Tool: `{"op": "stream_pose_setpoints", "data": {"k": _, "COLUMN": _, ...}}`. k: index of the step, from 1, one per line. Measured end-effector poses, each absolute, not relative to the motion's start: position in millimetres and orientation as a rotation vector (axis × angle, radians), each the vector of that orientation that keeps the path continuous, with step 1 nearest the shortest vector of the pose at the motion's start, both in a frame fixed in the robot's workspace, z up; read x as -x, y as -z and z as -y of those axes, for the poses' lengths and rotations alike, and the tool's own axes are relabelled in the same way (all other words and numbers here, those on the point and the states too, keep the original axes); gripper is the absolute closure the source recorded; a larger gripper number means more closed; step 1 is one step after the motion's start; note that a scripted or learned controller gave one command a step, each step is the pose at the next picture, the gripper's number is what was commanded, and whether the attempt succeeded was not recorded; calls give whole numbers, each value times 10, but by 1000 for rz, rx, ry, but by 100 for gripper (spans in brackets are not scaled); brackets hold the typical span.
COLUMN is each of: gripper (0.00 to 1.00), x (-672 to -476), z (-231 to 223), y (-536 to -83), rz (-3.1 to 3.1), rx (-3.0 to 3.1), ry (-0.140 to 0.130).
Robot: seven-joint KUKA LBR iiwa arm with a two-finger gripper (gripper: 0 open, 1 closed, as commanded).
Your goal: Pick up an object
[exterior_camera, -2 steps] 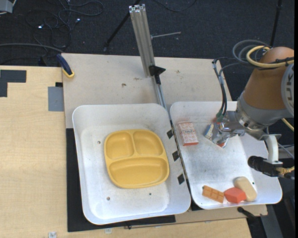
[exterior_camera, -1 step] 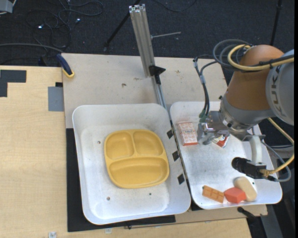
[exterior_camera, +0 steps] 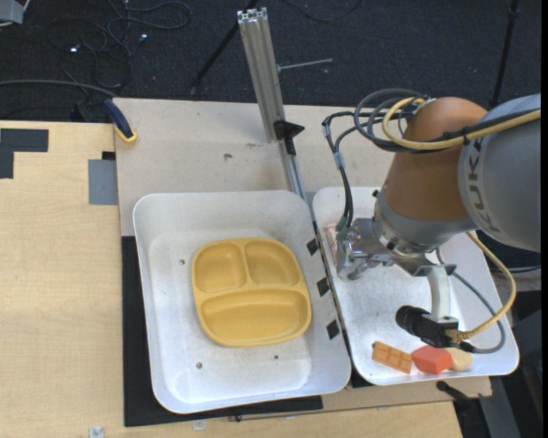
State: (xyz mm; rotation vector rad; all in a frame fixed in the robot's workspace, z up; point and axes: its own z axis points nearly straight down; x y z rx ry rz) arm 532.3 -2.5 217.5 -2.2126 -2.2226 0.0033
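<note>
Arm (exterior_camera: 457,181) over right bin (exterior_camera: 493,359), gripper hidden beneath the wrist, grip state unclear, yellow divided plate (exterior_camera: 251,290) in left bin (exterior_camera: 164,245).

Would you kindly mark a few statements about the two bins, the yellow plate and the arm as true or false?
1. The yellow divided plate lies in the left bin. True.
2. The plate has three compartments. True.
3. The plate holds an orange block. False: the orange block lies in the right bin, near its front edge.
4. The arm hangs over the left bin. False: it is over the right bin.
5. A red piece lies just right of the orange block. True.
</note>
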Motion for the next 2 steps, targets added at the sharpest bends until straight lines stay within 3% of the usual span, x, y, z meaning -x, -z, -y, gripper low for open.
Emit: {"op": "stream_pose_setpoints", "data": {"k": 2, "gripper": 100, "x": -5061, "z": -943, "y": -2122, "rz": 2224, "rx": 2211, "ry": -4}}
